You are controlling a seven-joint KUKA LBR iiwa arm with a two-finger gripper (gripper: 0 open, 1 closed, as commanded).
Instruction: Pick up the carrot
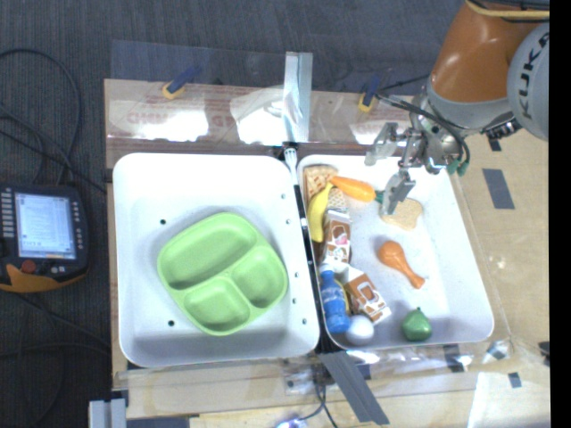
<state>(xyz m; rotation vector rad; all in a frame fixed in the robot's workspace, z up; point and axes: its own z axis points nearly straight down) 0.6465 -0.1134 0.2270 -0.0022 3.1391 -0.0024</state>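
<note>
Bench (500,266): wooden surface carrying two shallow white bins side by side. The left bin (143,194) holds a green divided plate (223,273), lying near its middle. The right bin (464,266) holds a mix of toy food.

Arm (486,52): grey with an orange band, reaching in from the right side of the view and poised over the top end of the right bin. The gripper (397,194) hangs below the wrist, just above a pale slice of toast (404,214). Its fingers point down into the bin, but whether they are apart or together cannot be told from this angle. Nothing is seen between them.

Contents of the right bin, in descending size: a yellow banana (318,212) along the left wall; a blue bottle (332,300) and small printed cartons (337,239) below it; an orange drumstick-shaped piece (400,262) near the middle; a green pepper (416,325) at the lower right; a white egg (359,330) beside the bottle.

Carrot (351,188): orange, lying flat at the upper end of the right bin, near the banana's top. Its long axis runs roughly left to right across the view, tilted slightly downward to the right.

Governing relation: the carrot lies just to the view's left of the gripper, its right-hand tip nearest the fingers. Judgement: the gripper needs a short shift toward the view's left, with the fingers set across the carrot's long axis, before descent. Crowding by the banana is the likely risk.
</note>
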